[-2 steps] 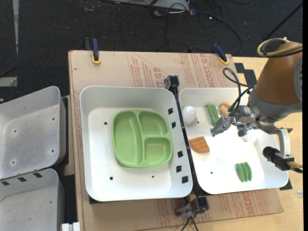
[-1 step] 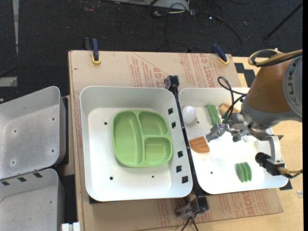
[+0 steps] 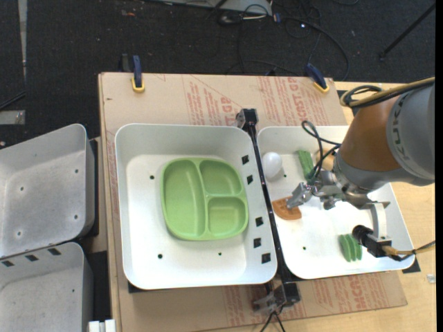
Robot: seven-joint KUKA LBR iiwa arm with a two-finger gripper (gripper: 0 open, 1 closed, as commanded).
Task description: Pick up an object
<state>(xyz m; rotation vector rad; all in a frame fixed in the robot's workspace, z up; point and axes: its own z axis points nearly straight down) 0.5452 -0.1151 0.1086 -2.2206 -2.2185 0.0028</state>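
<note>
In the camera view, a table (image 3: pixel 180 99) topped with brown cardboard carries two shallow white bins side by side. The left bin (image 3: pixel 138 254), at the centre of the frame, holds a green divided plate (image 3: pixel 205 198) lying flat in its middle. The right bin (image 3: pixel 325 265), at the centre right, holds several small things: a white egg-shaped object (image 3: pixel 271 164) near its upper left corner, a green stick-like piece (image 3: pixel 305 162) just to the right of that, a flat orange-brown disc (image 3: pixel 287 209) against the left side, and a green ridged piece (image 3: pixel 350 247) toward the lower right.

The grey arm with its orange band (image 3: pixel 367 140) reaches in from the right edge and bends down over the right bin. The claw (image 3: pixel 302 195) hangs low just above and to the right of the orange-brown disc, close to it. How far the claw is parted I cannot tell from this angle, and nothing is visibly held in it.
</note>
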